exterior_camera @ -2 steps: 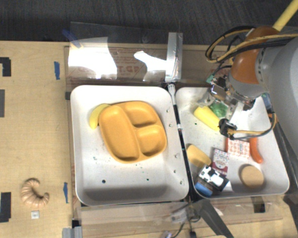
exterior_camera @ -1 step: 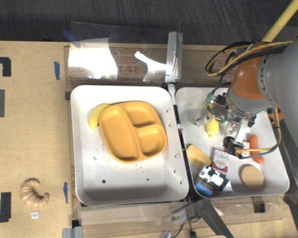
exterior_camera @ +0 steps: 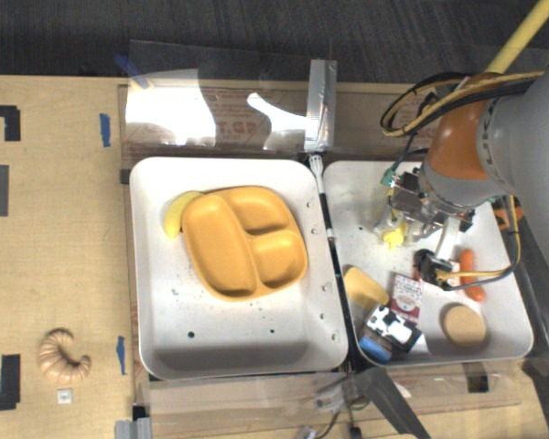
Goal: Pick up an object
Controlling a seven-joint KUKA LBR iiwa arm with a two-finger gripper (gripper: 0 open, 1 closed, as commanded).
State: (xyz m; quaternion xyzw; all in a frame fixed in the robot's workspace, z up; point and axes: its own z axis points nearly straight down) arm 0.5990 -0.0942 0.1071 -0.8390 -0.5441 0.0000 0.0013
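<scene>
- We are looking down on a cardboard-coloured bench bearing two white bins side by side; dark floor is running along the top of the frame.
- The arm is reaching in from the right over the right bin, its orange band sitting above the wrist.
- The gripper is hanging low in the upper middle of the right bin. We cannot tell how its claw is set; wrist hardware and cables are masking it.
- A small yellow piece is lying just beside the gripper, on the bin floor. We are judging this the likeliest target, though nothing is visibly held.
- Risk: the piece is small and low, so we are expecting the claw could close past it or nudge it aside.
- Risk: loose cables are trailing near the tool and could be dragging neighbouring items.
- Crowding the lower part of the right bin: a yellow wedge, a small printed packet, a black-and-white item, a round tan object, an orange carrot-like toy.
- The left bin is holding an orange divided tray with a banana tucked at its upper-left edge.
- A curled tan toy is lying on the bench, lower left, well apart.
</scene>
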